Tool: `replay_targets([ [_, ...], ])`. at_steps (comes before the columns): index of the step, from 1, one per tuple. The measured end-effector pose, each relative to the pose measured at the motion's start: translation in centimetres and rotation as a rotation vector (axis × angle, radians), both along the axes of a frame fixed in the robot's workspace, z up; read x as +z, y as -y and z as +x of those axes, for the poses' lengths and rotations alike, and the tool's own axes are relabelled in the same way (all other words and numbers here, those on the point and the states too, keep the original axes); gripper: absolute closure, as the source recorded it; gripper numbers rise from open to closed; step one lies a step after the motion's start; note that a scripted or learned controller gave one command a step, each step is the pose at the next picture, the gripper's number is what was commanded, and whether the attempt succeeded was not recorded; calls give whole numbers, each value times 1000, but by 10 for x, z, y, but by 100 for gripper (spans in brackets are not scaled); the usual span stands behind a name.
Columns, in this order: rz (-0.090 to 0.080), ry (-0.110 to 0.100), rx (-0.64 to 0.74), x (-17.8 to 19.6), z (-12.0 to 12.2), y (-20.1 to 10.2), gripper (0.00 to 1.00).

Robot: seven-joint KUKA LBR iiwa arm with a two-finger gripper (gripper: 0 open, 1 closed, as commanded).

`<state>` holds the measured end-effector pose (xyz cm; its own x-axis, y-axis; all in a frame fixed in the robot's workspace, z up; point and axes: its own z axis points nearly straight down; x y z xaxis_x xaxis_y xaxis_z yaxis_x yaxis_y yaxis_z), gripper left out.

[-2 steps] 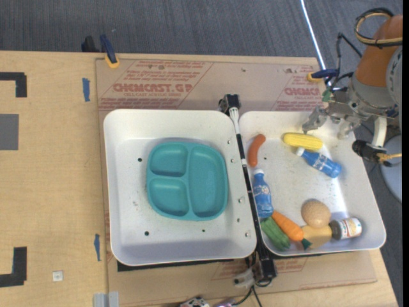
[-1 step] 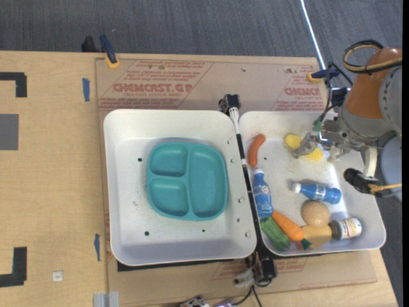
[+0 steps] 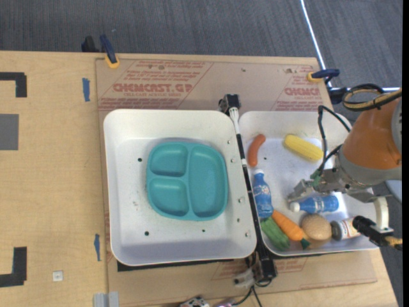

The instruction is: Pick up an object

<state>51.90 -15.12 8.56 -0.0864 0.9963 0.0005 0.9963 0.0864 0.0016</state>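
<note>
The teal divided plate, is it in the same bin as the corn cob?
No, the teal divided plate lies in the left bin; the corn cob lies in the right bin.

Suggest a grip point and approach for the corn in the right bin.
Take the corn across its middle, from above. It lies flat, its long axis running up-left to down-right, apart from the hot dog, with bare floor on both long sides for the fingers to straddle.

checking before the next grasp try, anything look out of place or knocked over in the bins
Nothing stands out. The teal plate lies flat in the left bin; the corn, sausage, carrot and bottles lie loose inside the right bin.
</note>
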Motion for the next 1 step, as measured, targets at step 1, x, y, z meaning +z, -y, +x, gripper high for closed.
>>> replay_targets([
  [1, -2, 5, -1, 11, 1, 1, 100],
])
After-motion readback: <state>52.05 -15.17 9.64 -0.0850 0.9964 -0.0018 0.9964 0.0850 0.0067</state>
